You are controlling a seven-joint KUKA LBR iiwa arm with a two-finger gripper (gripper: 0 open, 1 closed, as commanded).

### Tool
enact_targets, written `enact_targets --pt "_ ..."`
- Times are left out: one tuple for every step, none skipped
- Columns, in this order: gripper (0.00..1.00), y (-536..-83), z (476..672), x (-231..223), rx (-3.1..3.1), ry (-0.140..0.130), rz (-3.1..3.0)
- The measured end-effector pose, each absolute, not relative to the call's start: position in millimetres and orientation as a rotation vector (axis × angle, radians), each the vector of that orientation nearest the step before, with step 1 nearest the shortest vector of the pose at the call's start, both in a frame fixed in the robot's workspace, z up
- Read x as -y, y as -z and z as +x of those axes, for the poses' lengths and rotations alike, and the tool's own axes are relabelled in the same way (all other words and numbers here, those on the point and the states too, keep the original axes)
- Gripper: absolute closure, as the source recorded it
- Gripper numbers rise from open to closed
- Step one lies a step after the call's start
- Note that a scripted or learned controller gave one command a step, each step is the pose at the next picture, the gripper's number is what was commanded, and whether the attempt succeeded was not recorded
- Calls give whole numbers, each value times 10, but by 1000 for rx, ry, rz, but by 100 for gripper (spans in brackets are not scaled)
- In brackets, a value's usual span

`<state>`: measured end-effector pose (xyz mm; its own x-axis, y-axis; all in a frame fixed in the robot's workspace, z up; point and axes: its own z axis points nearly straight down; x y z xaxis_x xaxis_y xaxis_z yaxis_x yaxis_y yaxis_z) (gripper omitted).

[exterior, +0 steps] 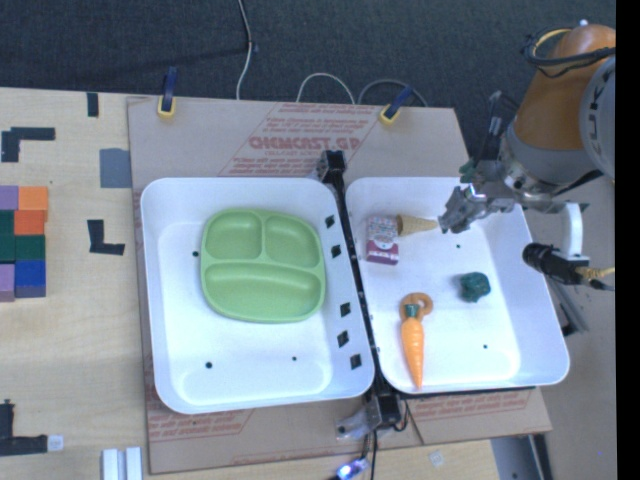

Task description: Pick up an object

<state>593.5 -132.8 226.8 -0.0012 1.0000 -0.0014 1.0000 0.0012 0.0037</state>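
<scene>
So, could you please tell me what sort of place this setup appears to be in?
Probably a robotics lab test bench: two white bins clamped on cardboard, toy food such as a carrot and a green tray, and the arm's tool reaching in.

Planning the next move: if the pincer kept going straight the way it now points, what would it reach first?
Likely the ice cream cone, lying just left of the pincer in the right bin; the small pink carton lies beyond. The pincer's height is unclear.
</scene>
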Motion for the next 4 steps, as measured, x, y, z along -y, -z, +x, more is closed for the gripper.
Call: enact_targets --pt "100 -2487 5941 1327 -2222 -1 2219" --pt "100 -2542 6028 803 -2229 -1 2215" --pt "100 -2471 6004 237 -2230 1 2216" --pt "100 -2457 6032 -245 -2229 1 2216"
